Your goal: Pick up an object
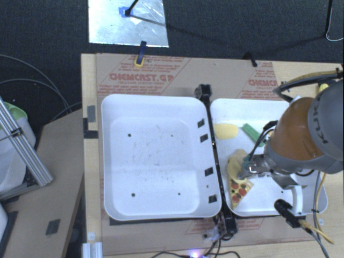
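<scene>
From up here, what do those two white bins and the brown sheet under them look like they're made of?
The left bin and right bin look like moulded plastic: smooth, slightly glossy white, with rounded corners and rolled rims. The left one shows scuffs and small dark specks. The brown sheet looks like paper-faced board or masked plastic sheet; its matte tan face carries repeated red print. Which of the two, I can't tell.
</scene>
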`<state>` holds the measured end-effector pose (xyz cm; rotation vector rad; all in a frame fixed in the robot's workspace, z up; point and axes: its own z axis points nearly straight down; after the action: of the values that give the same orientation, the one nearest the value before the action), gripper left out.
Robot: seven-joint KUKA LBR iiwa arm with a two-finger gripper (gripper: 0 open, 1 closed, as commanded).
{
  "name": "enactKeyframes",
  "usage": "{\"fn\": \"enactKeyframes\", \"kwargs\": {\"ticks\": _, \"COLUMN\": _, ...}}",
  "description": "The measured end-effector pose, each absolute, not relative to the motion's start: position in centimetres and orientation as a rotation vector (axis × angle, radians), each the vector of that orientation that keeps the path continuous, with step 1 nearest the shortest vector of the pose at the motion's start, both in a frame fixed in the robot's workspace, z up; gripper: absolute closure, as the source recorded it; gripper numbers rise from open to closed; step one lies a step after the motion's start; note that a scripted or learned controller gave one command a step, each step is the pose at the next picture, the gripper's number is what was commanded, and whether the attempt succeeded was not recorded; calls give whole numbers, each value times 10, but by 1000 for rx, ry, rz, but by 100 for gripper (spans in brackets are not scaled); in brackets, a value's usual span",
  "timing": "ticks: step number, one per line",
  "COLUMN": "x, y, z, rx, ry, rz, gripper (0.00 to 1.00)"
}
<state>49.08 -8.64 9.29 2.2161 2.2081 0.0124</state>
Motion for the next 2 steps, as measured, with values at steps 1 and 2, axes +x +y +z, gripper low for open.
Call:
{"fn": "enactKeyframes", "kwargs": {"ticks": 1, "x": 522, "y": -90, "z": 90, "rx": 2209, "ry": 2215, "rz": 10, "gripper": 100}}
{"fn": "enactKeyframes", "kwargs": {"ticks": 2, "x": 530, "y": -132, "z": 90, "rx": 2214, "ry": 2216, "rz": 15, "gripper": 100}}
